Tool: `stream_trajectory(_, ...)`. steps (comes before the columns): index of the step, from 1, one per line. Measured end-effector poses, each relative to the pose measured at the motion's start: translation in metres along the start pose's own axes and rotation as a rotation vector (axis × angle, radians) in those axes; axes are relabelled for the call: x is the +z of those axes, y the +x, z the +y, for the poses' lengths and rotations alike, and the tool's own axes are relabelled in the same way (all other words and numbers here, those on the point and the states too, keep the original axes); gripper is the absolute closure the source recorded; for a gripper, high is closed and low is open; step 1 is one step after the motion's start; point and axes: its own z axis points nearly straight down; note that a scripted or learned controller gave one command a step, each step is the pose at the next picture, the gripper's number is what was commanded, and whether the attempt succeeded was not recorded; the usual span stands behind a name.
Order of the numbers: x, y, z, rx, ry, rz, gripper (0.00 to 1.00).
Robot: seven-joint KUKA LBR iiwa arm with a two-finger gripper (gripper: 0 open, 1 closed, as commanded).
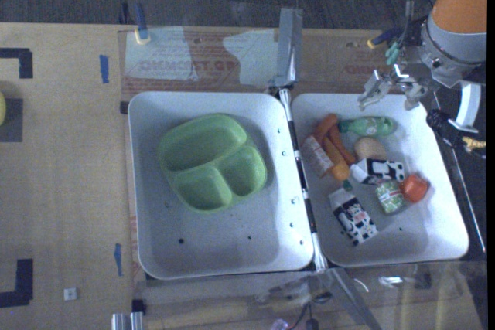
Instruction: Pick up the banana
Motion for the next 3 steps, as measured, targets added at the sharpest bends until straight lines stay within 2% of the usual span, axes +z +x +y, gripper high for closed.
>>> stream_trajectory(1,0.034,-0.051,-0.044,-0.223,0.0,0.0,0.0)
stream_trajectory(2,0.119,-0.096,-0.047,-0.483,-0.002,0.0,0.0)
stream_trajectory(3,0.118,-0.088,-0.085,-0.735,-0.002,0.0,0.0)
